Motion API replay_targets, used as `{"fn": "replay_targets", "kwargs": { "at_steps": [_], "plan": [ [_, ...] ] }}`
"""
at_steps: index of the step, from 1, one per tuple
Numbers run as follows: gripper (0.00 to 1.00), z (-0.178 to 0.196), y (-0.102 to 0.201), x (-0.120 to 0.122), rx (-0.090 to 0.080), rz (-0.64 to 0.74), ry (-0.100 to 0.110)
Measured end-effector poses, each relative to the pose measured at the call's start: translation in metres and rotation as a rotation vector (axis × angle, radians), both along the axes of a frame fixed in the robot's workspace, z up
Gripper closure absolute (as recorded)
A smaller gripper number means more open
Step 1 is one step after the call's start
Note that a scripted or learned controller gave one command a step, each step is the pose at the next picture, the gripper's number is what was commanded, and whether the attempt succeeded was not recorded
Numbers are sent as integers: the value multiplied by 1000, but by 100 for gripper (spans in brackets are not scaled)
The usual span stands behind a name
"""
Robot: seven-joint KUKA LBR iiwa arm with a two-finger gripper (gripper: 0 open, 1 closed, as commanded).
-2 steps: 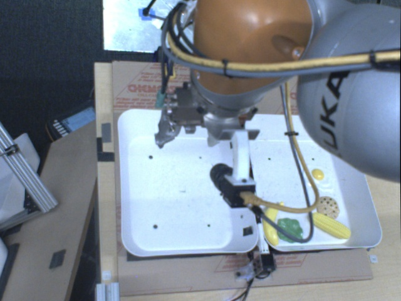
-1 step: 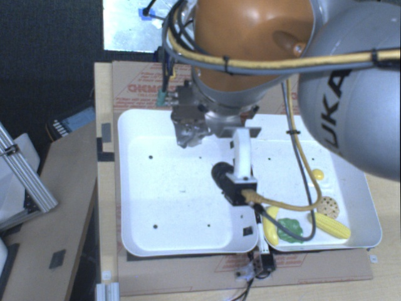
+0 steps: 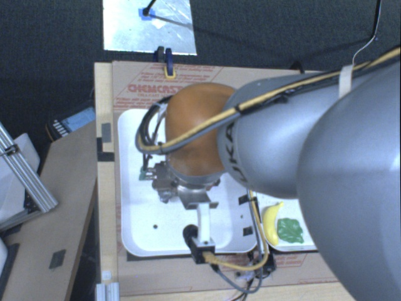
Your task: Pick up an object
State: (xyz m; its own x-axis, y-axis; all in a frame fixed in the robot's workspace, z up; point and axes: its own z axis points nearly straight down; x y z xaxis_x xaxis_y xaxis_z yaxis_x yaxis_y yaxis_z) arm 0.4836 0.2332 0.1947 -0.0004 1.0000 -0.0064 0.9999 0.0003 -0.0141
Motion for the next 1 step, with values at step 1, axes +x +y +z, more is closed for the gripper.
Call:
{"fn": "replay_targets", "kwargs": {
  "at_steps": [1],
  "plan": [
    [100, -109, 0, 0, 2, 0, -4]
  ]
}}
